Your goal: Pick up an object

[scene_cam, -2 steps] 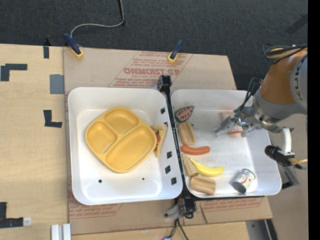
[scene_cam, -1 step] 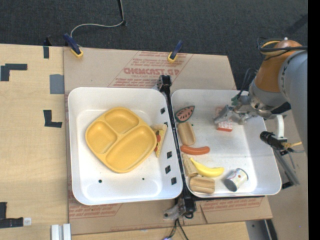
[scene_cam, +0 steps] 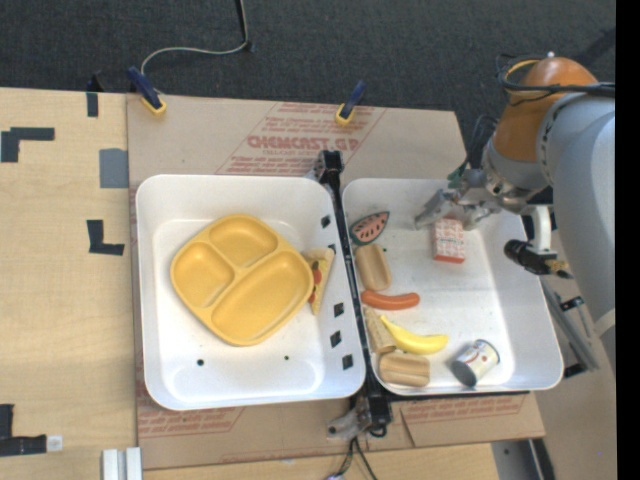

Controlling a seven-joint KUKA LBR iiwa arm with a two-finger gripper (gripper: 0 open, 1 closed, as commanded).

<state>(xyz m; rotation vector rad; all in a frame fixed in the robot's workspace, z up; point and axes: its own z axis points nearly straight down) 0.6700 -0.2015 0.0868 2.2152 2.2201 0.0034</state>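
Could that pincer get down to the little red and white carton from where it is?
Probably yes. The pincer hangs just above the red and white carton in the right bin, and nothing lies on or against the carton; the nearest food, a bread roll, lies well apart.

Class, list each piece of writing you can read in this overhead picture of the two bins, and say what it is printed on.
"CHEMCAST GP": red print on the brown cardboard sheet under the bins.
Smaller red print along the cardboard's edges: too blurred to read.
Red and white carton in the right bin, just below the claw: print too small to read.
Small can: label unreadable.
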